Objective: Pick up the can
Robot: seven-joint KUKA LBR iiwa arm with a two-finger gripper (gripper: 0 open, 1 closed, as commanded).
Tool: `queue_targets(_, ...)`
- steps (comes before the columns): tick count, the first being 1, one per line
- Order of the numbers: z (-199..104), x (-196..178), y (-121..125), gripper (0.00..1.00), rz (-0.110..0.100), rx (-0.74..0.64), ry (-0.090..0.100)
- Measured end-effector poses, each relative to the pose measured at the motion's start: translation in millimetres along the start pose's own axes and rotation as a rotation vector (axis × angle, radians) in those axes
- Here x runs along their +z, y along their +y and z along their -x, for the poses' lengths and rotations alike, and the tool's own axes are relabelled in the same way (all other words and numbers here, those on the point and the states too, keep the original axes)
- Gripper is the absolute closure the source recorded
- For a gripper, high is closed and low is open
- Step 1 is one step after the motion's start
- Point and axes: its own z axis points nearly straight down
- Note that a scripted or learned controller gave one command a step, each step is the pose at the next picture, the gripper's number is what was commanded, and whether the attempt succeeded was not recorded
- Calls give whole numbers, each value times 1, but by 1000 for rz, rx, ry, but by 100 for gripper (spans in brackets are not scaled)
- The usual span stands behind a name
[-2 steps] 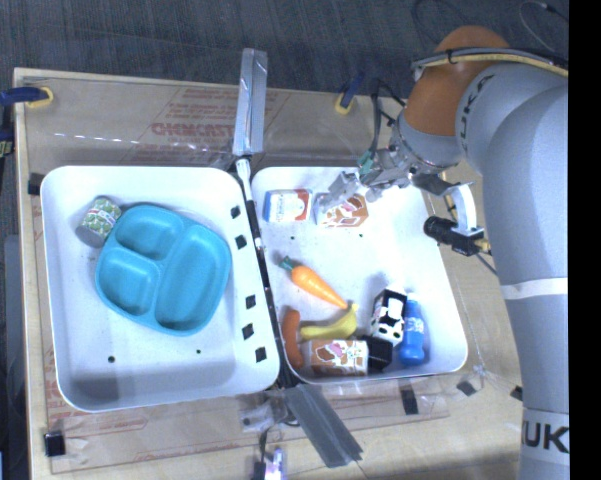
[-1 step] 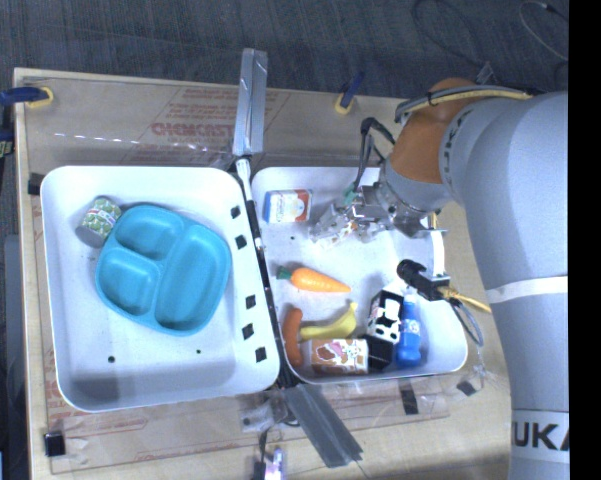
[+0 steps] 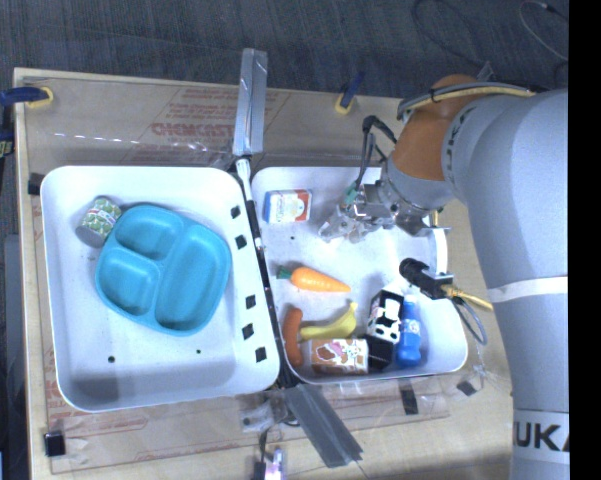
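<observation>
Two shallow white plastic bins (image 3: 70, 368) lie before me. The small green-labelled metal can (image 3: 98, 220) lies on its side in the left one, touching a glossy blue sectioned tray (image 3: 165, 268). My metal gripper (image 3: 352, 221) hovers over the right bin; I cannot tell how it is set.

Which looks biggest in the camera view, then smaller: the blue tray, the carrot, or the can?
1. Blue tray, easily the largest.
2. Carrot and can: these look too alike to rank; the tray partly hides the can.
</observation>
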Motion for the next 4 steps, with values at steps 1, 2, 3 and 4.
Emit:
queue_targets(1,-6,-135,10,100,4,104,-2)
queue_targets(2,-7,-211,-31,100,4,129,-3)
queue_targets(3,-7,-210,-31,0,3,129,-3)
queue_targets(4,-9,-60,-67,0,-1,95,-2)
